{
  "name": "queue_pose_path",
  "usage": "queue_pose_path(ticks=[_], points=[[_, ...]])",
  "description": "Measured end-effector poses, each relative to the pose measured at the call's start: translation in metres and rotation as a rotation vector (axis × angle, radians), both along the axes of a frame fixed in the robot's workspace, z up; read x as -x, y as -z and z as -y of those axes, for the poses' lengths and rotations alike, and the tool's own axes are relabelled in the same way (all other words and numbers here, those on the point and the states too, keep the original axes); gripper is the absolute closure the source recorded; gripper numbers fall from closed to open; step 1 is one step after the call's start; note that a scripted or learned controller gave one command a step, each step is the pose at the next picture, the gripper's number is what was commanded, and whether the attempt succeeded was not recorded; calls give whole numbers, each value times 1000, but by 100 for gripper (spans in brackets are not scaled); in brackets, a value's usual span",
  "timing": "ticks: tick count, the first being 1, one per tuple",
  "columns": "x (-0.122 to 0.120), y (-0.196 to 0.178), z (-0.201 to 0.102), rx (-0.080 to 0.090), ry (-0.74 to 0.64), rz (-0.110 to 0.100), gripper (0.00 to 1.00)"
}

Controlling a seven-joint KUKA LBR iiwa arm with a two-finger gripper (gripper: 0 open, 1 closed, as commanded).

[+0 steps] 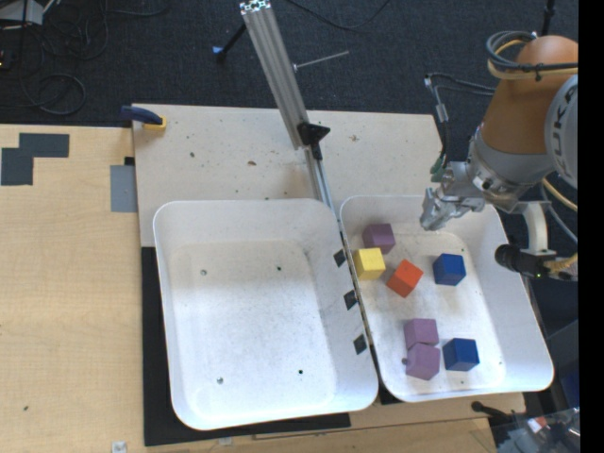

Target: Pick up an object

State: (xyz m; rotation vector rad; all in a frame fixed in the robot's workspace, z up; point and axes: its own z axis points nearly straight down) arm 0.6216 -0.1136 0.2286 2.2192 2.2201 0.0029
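Jaws you cannot read from this angle: your gripper hangs over the right bin's far edge, apart from all 7 blocks. Nearest sit a purple block and a blue block; between them lie an orange block and a yellow block.

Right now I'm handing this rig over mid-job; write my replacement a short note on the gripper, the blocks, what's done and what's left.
Gripper: over the far edge of the right bin, nothing visible between its fingers.
Blocks, all lying in the right bin: purple block and yellow block at the far left, orange block mid-bin, blue block nearest the gripper, two purple blocks and another blue block at the near end.
Done: no pick yet.
Left: descend on one block, probably the nearby blue one, grasp and lift.
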Motion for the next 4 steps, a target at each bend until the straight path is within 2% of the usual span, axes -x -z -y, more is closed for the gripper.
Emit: queue_pose_path(ticks=[1, 4], points=[[0, -30, 1, 0, -1, -1, 100], [-13, 9, -163, -2, -4, -9, 100]])
